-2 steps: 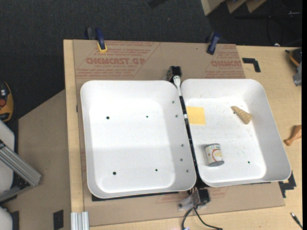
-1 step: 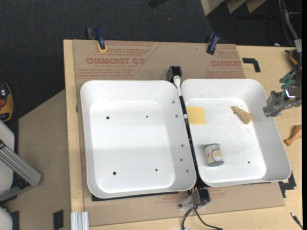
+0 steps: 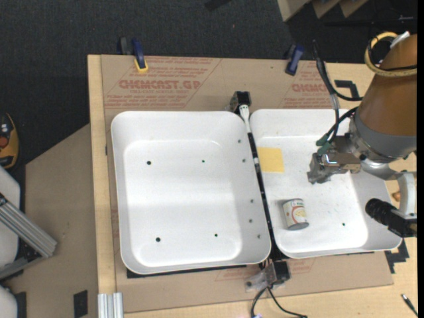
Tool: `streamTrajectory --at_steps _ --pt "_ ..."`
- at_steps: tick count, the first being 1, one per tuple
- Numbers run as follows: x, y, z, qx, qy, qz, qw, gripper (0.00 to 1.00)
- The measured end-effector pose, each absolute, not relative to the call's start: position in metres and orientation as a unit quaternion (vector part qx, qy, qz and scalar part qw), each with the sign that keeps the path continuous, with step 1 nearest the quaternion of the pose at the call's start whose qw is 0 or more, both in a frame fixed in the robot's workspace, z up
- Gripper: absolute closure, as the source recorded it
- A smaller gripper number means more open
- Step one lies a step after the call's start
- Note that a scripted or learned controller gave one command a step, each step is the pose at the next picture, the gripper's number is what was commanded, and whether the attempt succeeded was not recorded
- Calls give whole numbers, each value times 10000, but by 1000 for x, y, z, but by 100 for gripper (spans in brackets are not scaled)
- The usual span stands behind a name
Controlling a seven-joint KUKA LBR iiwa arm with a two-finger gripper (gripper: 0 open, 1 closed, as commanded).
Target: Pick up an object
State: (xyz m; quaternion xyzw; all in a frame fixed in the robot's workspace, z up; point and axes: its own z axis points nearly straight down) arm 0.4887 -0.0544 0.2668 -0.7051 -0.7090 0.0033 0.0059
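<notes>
- Gripper [image 3: 322, 169] over right bin [image 3: 344, 240], jaw opening unclear, nothing visibly held.
- Small can [image 3: 294, 214] near bin's front edge, yellow card [image 3: 270, 159] near its left wall.
- Risk: can rolling away from contact.

A white bin [image 3: 185, 191] lies well apart from the gripper [image 3: 322, 171], toward the view's left; beyond the gripper, a blue clamp [image 3: 293, 59] bites the brown board [image 3: 172, 81].

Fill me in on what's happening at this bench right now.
A KUKA arm is reaching in from the right, its end effector over the right bin. That bin holds a flat yellow square near its left wall and a small can lying on its side closer to the front. Neither is between the fingers, so nothing has been picked up yet. The left bin sits alongside.
</notes>
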Motion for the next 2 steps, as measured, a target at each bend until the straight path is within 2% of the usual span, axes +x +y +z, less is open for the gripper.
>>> streamTrajectory --at_steps 1,2 --pt "558 -11 340 -7048 -7094 -42 -49 100" --pt "556 46 370 -7043 -7099 -31 -17 100"
